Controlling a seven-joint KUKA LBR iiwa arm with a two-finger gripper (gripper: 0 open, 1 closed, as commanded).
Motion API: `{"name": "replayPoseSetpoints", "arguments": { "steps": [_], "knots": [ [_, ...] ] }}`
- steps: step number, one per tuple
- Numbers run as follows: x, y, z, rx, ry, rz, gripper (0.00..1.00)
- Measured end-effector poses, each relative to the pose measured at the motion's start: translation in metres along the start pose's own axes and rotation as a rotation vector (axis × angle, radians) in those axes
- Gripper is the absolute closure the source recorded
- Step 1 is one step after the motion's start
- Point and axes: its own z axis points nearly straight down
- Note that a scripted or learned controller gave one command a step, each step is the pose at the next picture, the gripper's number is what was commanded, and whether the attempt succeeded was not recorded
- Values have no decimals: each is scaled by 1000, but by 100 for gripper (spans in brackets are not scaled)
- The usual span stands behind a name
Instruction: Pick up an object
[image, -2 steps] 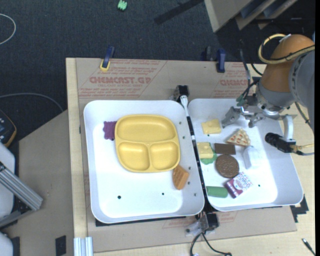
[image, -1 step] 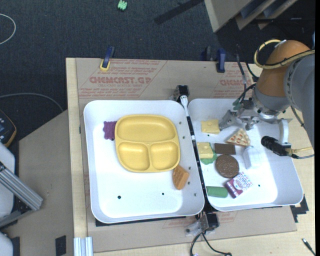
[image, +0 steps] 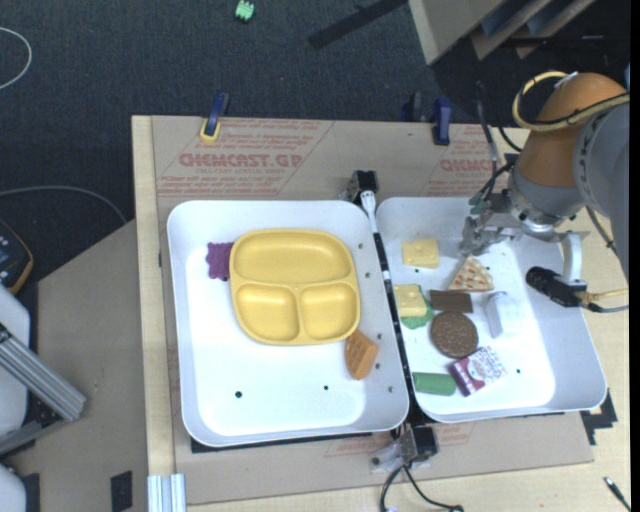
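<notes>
The gripper (image: 482, 232), finger state impossible to tell, hovers in the right bin (image: 560, 375) just above the pizza slice (image: 471, 275), whose long axis points toward the gripper.

Seen from a single fixed camera high above the tabletop (image: 300, 150), angled down at a slant. Framed wide enough to take in both white bins, left bin (image: 200, 330) and right bin (image: 560, 360), side by side, plus dark floor (image: 120, 60) beyond the far edge. Arm (image: 570, 140) caught entering from the frame's right side.
</notes>
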Motion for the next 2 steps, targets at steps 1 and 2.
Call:
{"name": "replayPoseSetpoints", "arguments": {
  "steps": [1,2],
  "knots": [
    [-4,9,-61,-8,-2,1,100],
    [-10,18,-113,-5,-2,0,100]
  ]
}}
